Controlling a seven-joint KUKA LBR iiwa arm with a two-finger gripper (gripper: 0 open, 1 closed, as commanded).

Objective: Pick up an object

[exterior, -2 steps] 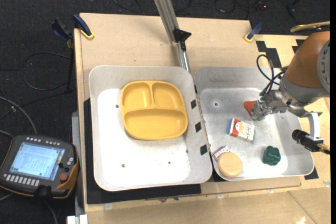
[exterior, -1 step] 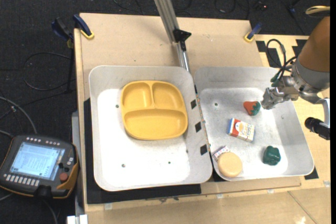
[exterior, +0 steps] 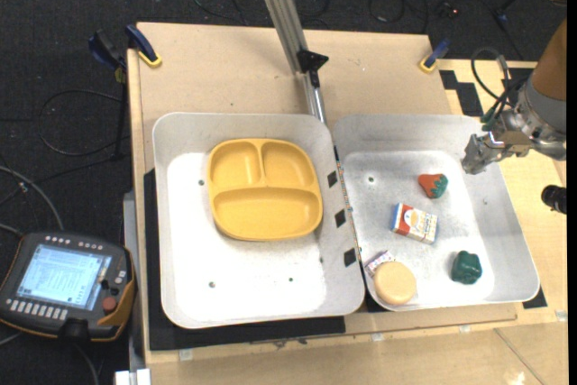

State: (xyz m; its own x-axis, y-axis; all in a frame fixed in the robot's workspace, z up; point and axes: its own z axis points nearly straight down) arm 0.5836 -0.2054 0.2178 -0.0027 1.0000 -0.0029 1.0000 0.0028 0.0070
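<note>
One gripper point(exterior: 475, 156) hangs at the right of the frame, over the upper right edge of the right bin point(exterior: 505, 221); whether it is wide or narrow cannot be told, as its tip is small and blurred, and nothing is seen held in it. Just left and below it, inside the same bin, lies a red strawberry with a green cap point(exterior: 434, 185), apart from the gripper. Further down toward the bin's middle lies a small red and white carton point(exterior: 415, 223), tilted. Below that, at the bin's lower left corner, sits a round tan disc point(exterior: 395, 282), and to the lower right a dark green object point(exterior: 466, 267). The left bin point(exterior: 180, 284) holds a yellow divided plate point(exterior: 265, 189) in its upper half. Both bins rest on the tan surface point(exterior: 216, 68). At the lower left of the frame lies a handheld pendant with a lit screen point(exterior: 63, 282).
</note>
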